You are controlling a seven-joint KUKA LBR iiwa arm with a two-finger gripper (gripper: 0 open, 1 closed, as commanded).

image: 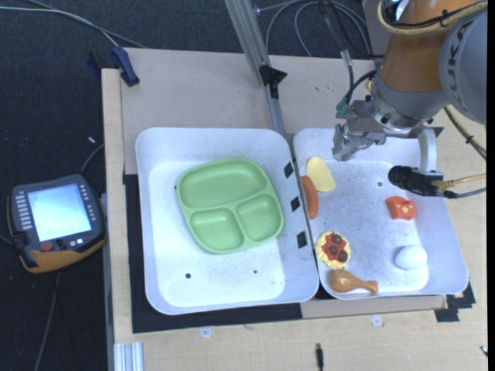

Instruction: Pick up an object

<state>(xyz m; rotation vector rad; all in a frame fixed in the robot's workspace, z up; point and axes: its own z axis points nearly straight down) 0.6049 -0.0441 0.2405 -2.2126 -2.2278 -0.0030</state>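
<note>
My gripper (349, 147) hangs over the far left part of the right bin (441, 230), just right of a pale yellow chip-shaped piece (320, 175). An orange sausage (310, 195) lies along the bin's left wall. A small pizza slice toy (333, 249) and a brown chicken drumstick (352, 283) sit near the front left corner. A red piece (400, 207) and a white egg (410, 257) lie to the right. Nothing shows between the fingers.
The left bin (166, 284) holds a green divided plate (230, 205). A metal pole (251, 29) rises behind the bins. A black camera unit (414, 179) with cables hangs off the wrist over the right bin. A teach pendant (54, 221) lies left of the bench.
</note>
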